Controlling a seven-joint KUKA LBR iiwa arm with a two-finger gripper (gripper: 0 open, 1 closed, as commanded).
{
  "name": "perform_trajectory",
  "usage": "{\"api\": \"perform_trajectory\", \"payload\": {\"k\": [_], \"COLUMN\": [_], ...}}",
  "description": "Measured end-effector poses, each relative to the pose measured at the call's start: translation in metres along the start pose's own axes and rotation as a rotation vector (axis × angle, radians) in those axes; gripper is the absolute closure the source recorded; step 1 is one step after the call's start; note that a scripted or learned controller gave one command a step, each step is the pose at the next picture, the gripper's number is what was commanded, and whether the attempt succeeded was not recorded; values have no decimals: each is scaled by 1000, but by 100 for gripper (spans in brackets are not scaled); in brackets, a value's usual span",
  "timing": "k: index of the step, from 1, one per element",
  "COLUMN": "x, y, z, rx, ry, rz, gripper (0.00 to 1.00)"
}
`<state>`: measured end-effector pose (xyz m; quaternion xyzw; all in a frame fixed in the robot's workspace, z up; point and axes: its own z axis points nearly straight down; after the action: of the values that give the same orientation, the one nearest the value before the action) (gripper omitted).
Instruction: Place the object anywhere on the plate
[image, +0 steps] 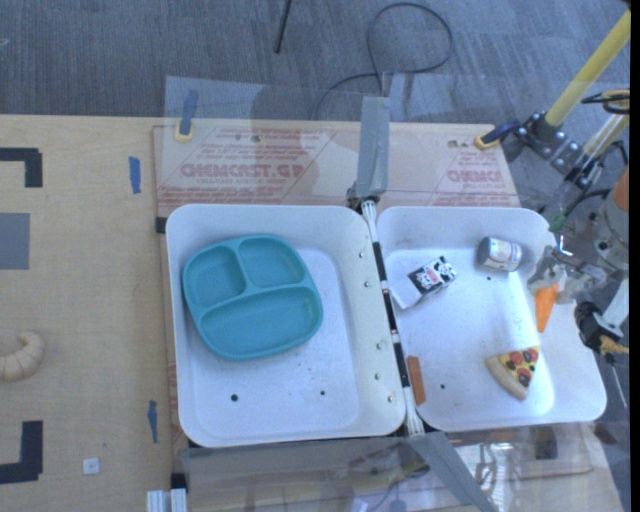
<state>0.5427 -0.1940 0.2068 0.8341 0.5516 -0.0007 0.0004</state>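
Observation:
A teal divided plate (252, 296) lies in the left bin (290, 410), toward its back left. The right bin (470, 395) holds a black-and-white small carton (431, 276), a silver can (498, 254) lying on its side, a toy pizza slice (515, 371) and an orange carrot-like piece (543, 305) against the right wall. My gripper (565, 268) hangs at the right bin's right rim, just above the orange piece and right of the can. Nothing shows in its grasp.
The bins' hinged middle walls (382, 310) separate the two bins. A beige croissant-like toy (20, 357) lies on the bench at far left. Cables and a yellow pole (590, 65) stand behind the right bin.

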Motion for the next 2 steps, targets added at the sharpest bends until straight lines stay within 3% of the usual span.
{"api": "perform_trajectory", "payload": {"k": [1, 2], "x": [86, 168], "y": [-22, -4], "z": [-60, -13], "rx": [0, 1], "ry": [2, 1], "rz": [21, 126], "gripper": [100, 100]}}
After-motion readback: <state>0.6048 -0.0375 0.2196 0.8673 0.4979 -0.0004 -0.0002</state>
